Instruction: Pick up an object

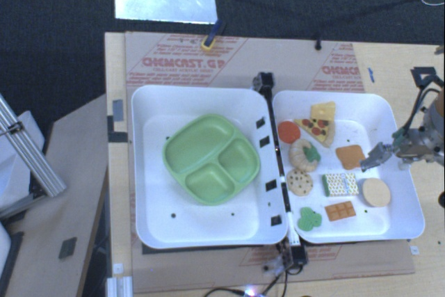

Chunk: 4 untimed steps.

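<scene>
The right bin [400, 123] holds several toy foods: a pizza slice [318, 127], a yellow cheese wedge [323, 110], a red disc [288, 131], a filled bun [304, 154], a cookie [300, 182], a green-checked waffle [340, 184], an orange cracker [340, 210], a green broccoli piece [309, 219], an orange toast square [350, 155] and a tan disc [376, 192]. My gripper [388, 149] hangs over the right side of this bin, just right of the toast square and above the tan disc. Nothing is seen held in it.
The left bin [149, 108] contains a green divided plate [211, 158]. A black divider with clips [272, 156] runs between the bins. Both stand on a cardboard sheet [181, 62]. A metal frame [24, 156] is at the far left.
</scene>
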Each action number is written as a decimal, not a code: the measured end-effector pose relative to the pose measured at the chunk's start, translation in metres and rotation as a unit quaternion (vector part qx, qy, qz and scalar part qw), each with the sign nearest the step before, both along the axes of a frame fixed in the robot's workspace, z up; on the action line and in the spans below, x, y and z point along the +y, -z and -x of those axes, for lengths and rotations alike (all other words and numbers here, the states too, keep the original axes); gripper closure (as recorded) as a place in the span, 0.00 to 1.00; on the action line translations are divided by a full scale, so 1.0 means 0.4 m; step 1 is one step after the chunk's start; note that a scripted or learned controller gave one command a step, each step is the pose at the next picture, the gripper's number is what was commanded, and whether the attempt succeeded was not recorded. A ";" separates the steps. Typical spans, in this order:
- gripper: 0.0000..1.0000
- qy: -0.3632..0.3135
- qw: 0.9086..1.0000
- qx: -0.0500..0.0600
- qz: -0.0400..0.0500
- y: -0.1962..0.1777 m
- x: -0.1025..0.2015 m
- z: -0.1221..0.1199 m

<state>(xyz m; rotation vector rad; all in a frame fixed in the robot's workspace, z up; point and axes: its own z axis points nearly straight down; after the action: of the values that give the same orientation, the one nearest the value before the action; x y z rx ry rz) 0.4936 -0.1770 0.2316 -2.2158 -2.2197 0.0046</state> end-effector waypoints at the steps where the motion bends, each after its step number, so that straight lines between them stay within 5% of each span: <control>1: 0.00 -0.001 1.000 -0.004 0.001 -0.008 0.000 -0.005; 4: 0.00 0.000 1.000 -0.004 -0.001 0.363 0.005 -0.046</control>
<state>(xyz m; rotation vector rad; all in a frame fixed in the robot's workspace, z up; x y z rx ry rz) 0.5120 -0.1751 0.0866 -2.2182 -2.2232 -0.0083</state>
